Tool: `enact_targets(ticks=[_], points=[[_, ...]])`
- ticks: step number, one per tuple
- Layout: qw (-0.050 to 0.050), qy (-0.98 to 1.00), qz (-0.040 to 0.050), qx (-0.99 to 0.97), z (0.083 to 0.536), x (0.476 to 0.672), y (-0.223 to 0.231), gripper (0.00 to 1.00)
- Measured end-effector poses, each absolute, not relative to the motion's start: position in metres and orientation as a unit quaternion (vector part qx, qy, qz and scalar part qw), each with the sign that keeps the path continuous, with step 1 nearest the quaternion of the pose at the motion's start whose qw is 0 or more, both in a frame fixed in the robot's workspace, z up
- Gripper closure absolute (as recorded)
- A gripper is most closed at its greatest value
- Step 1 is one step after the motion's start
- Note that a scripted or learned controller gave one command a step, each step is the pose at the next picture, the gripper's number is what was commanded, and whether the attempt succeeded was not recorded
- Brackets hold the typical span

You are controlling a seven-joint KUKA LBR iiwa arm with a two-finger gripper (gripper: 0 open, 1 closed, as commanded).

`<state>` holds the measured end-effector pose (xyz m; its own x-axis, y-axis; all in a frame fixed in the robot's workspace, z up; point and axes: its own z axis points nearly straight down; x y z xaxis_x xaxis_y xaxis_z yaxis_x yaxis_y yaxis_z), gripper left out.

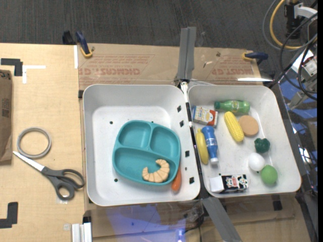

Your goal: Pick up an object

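Two white bins sit side by side on the worktop (45, 100), and the loose objects for picking lie mostly in the right bin (282, 135).

Along its far side a green bottle (232, 106) lies flat, its long axis running left to right. Just beside it on the left is a small red and white carton (204, 115). A yellow corn cob (233, 126) lies below the bottle, slanting from upper left to lower right, and touches a tan round piece (248, 125) on its right.

Against the left wall of this bin a yellow banana (201, 146) and a blue bottle (210, 144) lie side by side, both with their long axes running from the far side toward the near side. The bottle's pale cap end points to the near edge.

On the right are a dark green piece (261, 145), a white ball (256, 161) and a green ball (269, 175), set in a loose line toward the near corner. A black and white box (229, 183) lies lengthwise along the near wall.

The left bin (96, 135) holds a teal divided plate (146, 145) with a curved tan pastry (156, 171) in its near compartment. An orange piece (176, 182) rests just off the plate's near right rim.

Scissors (55, 174) and a tape ring (34, 142) lie on the worktop to the left.

The state of the tool cannot be told.
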<state>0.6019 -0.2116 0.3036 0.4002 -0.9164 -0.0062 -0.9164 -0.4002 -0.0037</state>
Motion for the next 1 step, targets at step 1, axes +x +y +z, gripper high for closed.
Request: enact_targets(ticks=[1], points=[[0.002, 0.401, 0.0001, -0.916, 0.2929, 0.6555, -0.2129, 1.0]])
